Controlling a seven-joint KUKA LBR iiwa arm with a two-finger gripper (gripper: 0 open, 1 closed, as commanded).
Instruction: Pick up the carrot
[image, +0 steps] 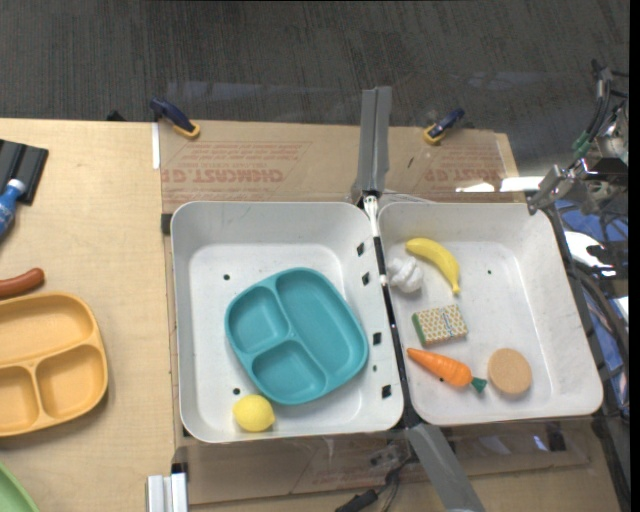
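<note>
Orange tapered toy carrot (440, 366) looks light, rigid, slick: grip its thick middle; hand's (560, 185) state I cannot tell.

one fixed camera up above the desk (90, 180), angled down — both white bins (190, 300) in frame, mid-distance

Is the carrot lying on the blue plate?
No, the carrot lies on the floor of the right bin, beside the round cookie, while the blue plate sits in the left bin.
</note>
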